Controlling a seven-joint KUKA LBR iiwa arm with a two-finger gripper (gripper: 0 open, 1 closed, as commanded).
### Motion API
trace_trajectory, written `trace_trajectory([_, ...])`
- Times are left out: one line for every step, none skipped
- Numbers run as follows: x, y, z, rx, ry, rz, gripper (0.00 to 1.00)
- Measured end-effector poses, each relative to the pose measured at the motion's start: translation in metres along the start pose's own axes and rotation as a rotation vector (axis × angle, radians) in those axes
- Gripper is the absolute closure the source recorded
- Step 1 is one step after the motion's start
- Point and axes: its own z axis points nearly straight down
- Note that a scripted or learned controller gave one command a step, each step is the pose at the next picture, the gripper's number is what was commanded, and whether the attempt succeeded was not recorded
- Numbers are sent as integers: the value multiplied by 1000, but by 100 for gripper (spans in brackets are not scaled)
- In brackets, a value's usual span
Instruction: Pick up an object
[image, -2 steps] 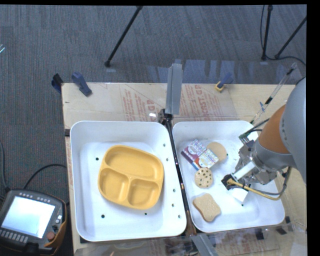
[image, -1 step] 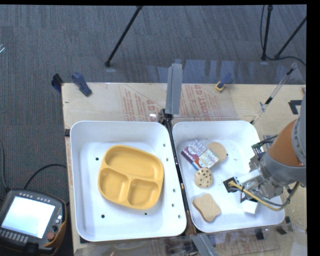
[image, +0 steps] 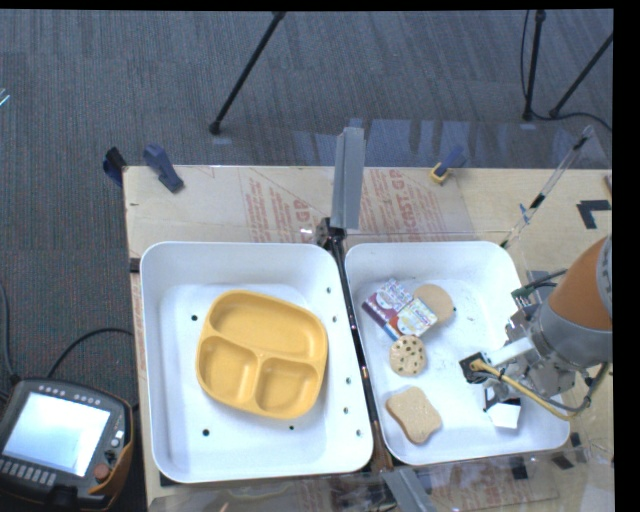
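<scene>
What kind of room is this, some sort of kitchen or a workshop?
Most likely a robotics lab, not a kitchen. A robot arm reaches over two white bins on a bench, the food looks like toys, such as a cookie, and a handheld control screen sits on the carpet.

The arm (image: 585, 310) gets chopped off at the 3 o'clock edge, so just the wrist end shows. The end effector (image: 490, 385) is a dark tangle, can't really make out its tips. The print on the snack packet (image: 400, 308) is too small to read. The teach pendant (image: 60, 440) at 8 o'clock is clipped by the frame.
</scene>
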Motion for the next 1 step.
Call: trace_trajectory([9, -105, 19, -26, -32, 11, 100])
